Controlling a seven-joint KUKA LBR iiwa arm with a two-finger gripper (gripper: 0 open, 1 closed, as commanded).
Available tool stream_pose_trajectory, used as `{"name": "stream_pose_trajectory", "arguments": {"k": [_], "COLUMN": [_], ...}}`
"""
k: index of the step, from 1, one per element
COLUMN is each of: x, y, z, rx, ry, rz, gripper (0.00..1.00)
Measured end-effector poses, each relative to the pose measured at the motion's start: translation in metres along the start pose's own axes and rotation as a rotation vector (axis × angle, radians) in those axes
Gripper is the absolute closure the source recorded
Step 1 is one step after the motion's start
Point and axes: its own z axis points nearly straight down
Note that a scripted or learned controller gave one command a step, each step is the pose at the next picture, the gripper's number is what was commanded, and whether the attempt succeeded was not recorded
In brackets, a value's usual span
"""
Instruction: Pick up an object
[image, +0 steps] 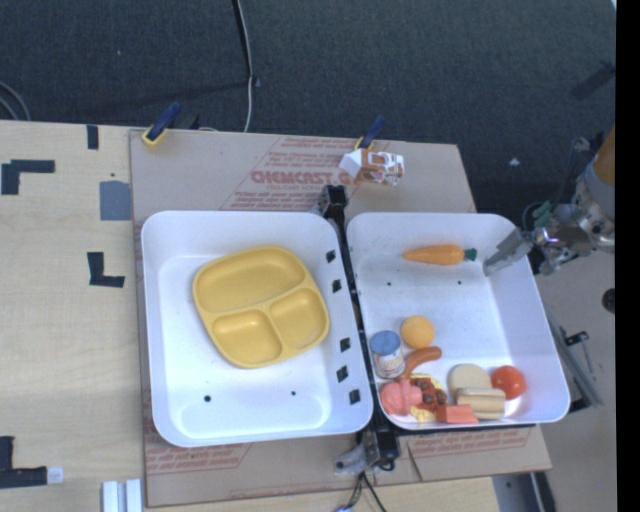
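Looking down from the fixed camera view, the gripper (512, 252) hangs at the right bin's (520, 310) right rim, one grey finger (503, 253) angled toward the carrot (437, 256), which lies alone in the bin's upper part, near but apart from it; whether the jaws are released or clenched I cannot tell. The carrot seems the easiest target: approach across its narrow width, well clear of the crowded food pile (445, 385) at the lower edge.

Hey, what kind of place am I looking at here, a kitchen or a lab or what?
Most likely a robotics lab bench, not a kitchen: two white bins clamped on cardboard, toy food like a carrot beside a yellow divided plate, and a robot gripper reaching in.
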Motion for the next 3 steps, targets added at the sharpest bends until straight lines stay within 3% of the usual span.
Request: {"name": "stream_pose_trajectory", "arguments": {"k": [1,2,3], "x": [0.081,0.092,0.093], "y": [0.017,-0.034,-0.032], "z": [0.158,0.176,0.164], "rx": [0.012,-0.001,-0.002], "ry": [0.006,0.000,0.002], "rz": [-0.006,0.002,-0.001], "gripper": [0.00,0.00,1.00]}}
